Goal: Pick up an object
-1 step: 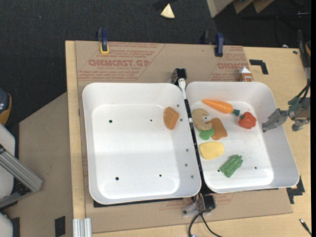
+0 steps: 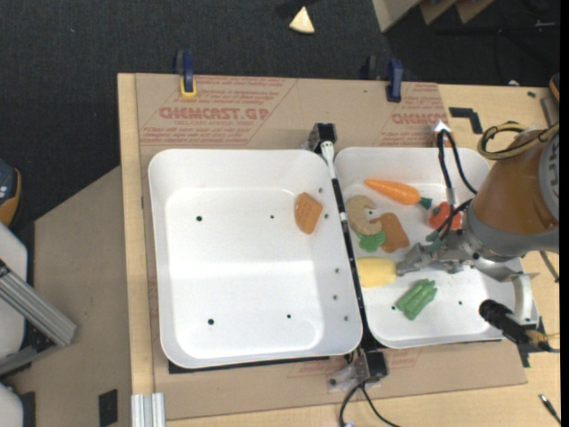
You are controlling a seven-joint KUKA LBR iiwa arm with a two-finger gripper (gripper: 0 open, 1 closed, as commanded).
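The gripper [image 2: 416,258] sits low in the right bin [image 2: 462,326], its tip among a cluster of small items: a yellow block [image 2: 375,273] just to its left, a brown piece [image 2: 394,233] just beyond it, a green toy [image 2: 415,298] just nearer. We judge the yellow block or brown piece to be the likely target; nothing is visibly held. We cannot tell how far the gripper is open; the wrist hides that detail.

Further out in the same bin: a tan round piece [image 2: 360,210] against the left wall, a small green piece [image 2: 372,239] touching the brown one, a toy carrot [image 2: 394,190] at the far side. The left bin [image 2: 191,176] holds one orange-brown piece [image 2: 308,212] near its right wall.

To do this step well, we would centre on one item only, since the cluster is tight and neighbours touch. Closing should come before any lift, and the lift should go straight up to avoid dragging the brown piece along. The bin divider lies close on the left; a sideways approach risks pinning the yellow block against it.
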